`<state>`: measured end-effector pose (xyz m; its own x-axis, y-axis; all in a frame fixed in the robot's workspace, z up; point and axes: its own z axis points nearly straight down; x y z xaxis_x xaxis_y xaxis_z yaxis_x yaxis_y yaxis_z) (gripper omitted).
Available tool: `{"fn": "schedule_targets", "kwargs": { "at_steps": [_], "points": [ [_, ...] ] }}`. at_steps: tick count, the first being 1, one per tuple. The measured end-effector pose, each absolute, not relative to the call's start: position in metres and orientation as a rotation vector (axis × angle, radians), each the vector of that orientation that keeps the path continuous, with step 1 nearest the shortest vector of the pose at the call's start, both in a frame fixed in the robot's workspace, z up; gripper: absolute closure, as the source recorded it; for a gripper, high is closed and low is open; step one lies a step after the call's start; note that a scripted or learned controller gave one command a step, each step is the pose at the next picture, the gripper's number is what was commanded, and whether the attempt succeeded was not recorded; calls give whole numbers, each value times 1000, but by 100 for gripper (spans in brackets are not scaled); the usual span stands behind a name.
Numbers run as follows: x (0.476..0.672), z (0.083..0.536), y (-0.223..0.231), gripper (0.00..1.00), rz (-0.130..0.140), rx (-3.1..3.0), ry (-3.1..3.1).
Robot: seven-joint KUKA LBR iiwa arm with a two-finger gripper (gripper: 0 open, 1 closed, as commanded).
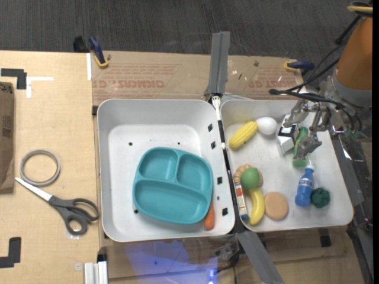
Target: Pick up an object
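Both bins [112, 158] look like smooth, slightly glossy white plastic. The teal tray [172, 185] is matt plastic. The corn [243, 134], banana [256, 206] and blue bottle [304, 187] have a plastic sheen. The scissors [59, 203] show bright metal blades and grey plastic handles. The bench [53, 105] looks like pale matt wood.

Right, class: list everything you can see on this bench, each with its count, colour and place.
Bins: two, white, side by side.
Divided plate: one, teal, left bin.
Carrot: one, orange, by the plate's lower right edge.
Corn: one, yellow, right bin, top.
Egg: one, white, beside the corn.
Banana: one, yellow, right bin, bottom.
Bottle: one, blue, right bin.
Scissors: one, grey-handled, left of the bins.
Tape roll: one, grey, above the scissors.
Claw: one, metallic, over the right bin.
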<state>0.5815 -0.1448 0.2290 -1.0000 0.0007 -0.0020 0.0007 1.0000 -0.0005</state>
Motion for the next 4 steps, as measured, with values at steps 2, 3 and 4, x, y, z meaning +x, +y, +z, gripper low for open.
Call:
{"fn": "schedule_targets", "kwargs": {
  "at_steps": [2, 3, 4],
  "points": [
    [517, 92, -201, 0, 1, 362, 3120],
    [519, 102, -200, 100, -2, 355, 3117],
    [519, 101, -200, 0, -2, 355, 3117]
  ]
}}
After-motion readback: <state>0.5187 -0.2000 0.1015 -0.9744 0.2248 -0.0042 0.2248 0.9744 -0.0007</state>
